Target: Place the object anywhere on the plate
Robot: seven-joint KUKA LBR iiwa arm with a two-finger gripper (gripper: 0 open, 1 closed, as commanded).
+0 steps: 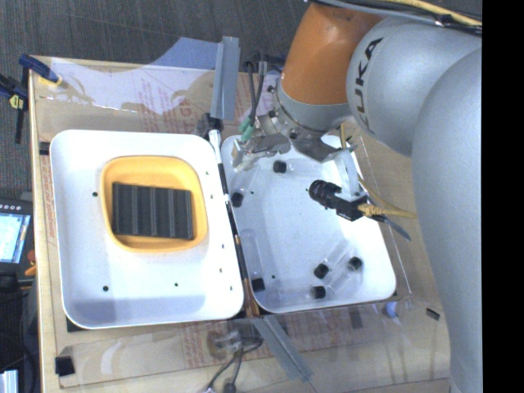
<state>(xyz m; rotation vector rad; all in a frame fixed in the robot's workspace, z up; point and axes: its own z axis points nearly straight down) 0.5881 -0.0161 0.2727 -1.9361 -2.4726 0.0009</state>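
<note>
Jaws (255, 146) low at right bin's (372, 281) far-left corner, can't tell their state; yellow plate (151, 170) with dark grate sits in left bin (74, 244)

The arm (393, 80) looms over the far end of the right bin (372, 289), blocking approach there from above. That bin's near half lies open, apart from a few small dark pieces (336, 270). In the left bin (74, 285), the yellow plate (153, 170) sits uncovered with bare white floor all round it.
</note>
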